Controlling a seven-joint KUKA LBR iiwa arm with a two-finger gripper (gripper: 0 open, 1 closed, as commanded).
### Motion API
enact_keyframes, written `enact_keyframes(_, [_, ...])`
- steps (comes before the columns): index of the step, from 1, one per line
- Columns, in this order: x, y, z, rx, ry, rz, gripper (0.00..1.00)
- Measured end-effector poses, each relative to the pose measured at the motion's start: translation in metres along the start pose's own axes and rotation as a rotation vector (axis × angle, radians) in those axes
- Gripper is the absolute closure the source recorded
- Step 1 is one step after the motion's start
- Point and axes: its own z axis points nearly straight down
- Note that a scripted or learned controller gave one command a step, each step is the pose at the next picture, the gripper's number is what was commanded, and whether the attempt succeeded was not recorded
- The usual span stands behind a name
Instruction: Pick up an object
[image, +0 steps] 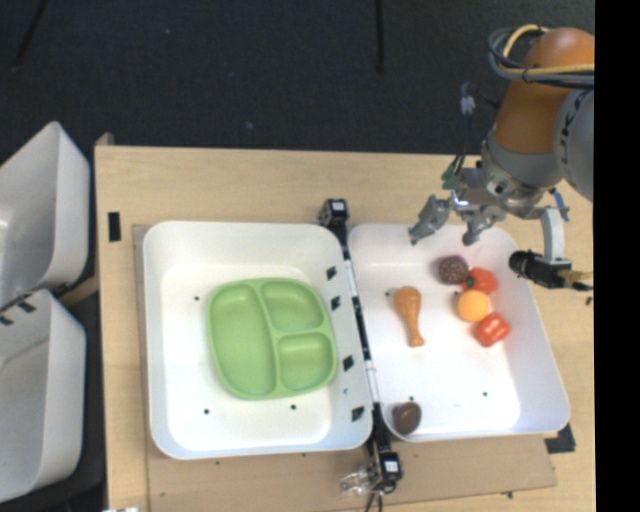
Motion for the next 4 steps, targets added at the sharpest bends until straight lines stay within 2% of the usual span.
enact_keyframes(1, [0.000, 0.002, -0.009, -0.014, -0.001, -0.001, 0.00])
enact_keyframes(4, [0.002, -0.005, 0.119, -0.012, -0.003, 0.004, 0.00])
